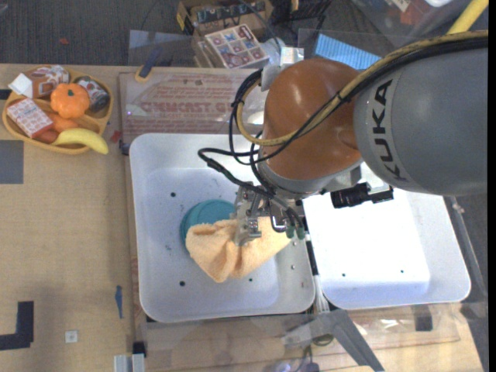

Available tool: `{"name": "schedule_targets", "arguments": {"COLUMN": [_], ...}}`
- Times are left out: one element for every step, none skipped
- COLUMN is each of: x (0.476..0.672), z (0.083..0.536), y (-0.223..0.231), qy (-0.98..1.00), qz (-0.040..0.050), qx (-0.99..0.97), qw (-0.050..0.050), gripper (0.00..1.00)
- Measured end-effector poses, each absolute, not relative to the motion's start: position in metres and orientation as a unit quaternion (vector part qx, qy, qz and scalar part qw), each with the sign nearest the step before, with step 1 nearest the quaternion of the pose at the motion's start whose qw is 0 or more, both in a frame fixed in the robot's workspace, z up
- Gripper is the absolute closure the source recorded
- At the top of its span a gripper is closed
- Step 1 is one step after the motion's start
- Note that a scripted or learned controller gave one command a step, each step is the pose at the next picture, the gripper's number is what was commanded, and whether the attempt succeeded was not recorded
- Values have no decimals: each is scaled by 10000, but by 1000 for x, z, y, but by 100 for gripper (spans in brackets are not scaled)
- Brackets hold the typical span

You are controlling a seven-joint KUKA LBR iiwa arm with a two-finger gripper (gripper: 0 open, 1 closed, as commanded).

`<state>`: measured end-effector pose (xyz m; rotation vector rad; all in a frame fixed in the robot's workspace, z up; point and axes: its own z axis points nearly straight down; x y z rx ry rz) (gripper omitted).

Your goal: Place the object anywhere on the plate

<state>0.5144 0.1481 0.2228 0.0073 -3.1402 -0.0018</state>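
A yellow-orange cloth (229, 251) lies crumpled in the left bin, draped over the right and lower part of a teal plate (203, 213). Only the plate's upper left arc shows. My gripper (251, 227) hangs straight down over the cloth's upper edge, its fingers pinched on a raised fold of the fabric. The cloth bunches up toward the fingers at that spot. The arm's orange band and grey body cover the bin's upper right corner.
The left bin (163, 285) has bare floor to the left of and below the plate. The right bin (387, 262) sits beside it. A yellow bowl of toy fruit (58, 115) stands at the far left on the bench. Cables hang beside the wrist.
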Motion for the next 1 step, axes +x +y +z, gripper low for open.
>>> {"name": "schedule_targets", "arguments": {"x": [515], "z": [223], "y": [148], "qy": [-10000], "qz": [-7], "qx": [22], "qw": [3], "gripper": [0]}}
